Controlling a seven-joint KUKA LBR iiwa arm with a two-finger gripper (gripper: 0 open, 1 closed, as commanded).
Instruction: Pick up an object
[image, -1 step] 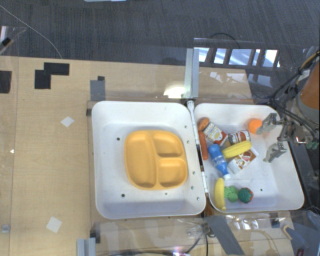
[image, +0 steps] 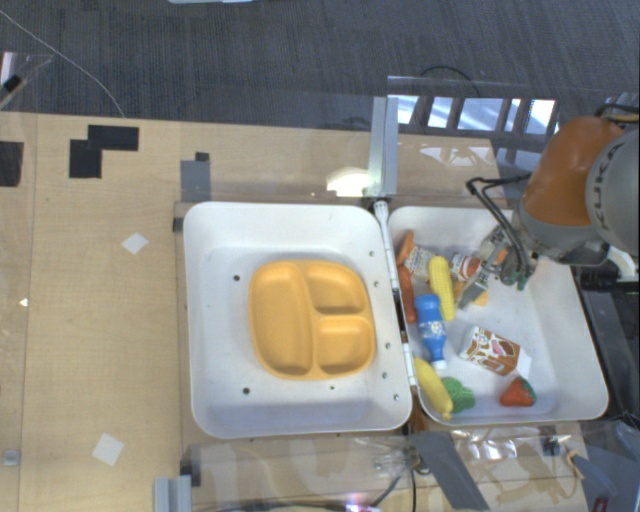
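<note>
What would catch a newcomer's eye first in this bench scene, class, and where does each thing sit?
First, the yellow divided tray lying alone in the left bin. Next, the heap of toy food in the right bin, with a blue bottle near its left wall. The arm's orange band looms at right.

Divided tray (image: 310, 320) in left bin (image: 215, 400); toys (image: 432, 330) in right bin (image: 570, 390).

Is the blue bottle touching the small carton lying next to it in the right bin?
Apart. The camera view shows a strip of bare white bin floor between the blue bottle and the carton.
</note>
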